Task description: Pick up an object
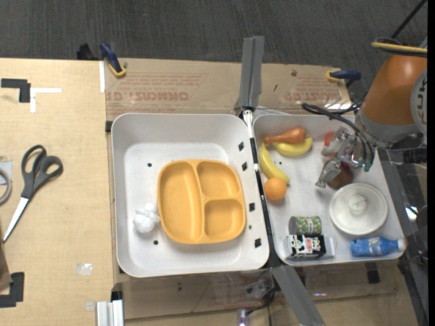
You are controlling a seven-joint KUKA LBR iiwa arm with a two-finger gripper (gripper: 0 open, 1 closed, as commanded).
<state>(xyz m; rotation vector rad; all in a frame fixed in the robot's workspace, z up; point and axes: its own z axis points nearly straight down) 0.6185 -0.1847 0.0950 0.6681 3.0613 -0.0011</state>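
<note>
Left bin [129, 202]: holds yellow divided plate [202, 201] at centre, white crumpled wad [145, 218] just beside plate at 8 o'clock. Right bin [394, 195]: arm [401, 90] entering at 1 o'clock; gripper [334, 172] low near centre, jaw state impossible to tell. White bowl [358, 208] at 4 o'clock of gripper. Bananas [272, 165] and drumstick [285, 137] at 10 o'clock, orange [275, 189] at 9 o'clock, can [305, 225] and carton [307, 246] at 7 o'clock, blue bottle [375, 247] at 5 o'clock. Scissors [34, 175] on bench, far left.

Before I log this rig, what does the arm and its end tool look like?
The arm is grey with a broad rounded orange band above the wrist. Black cables run along it. The gripper is bare silvery metal, compact, with dark fittings.
</note>
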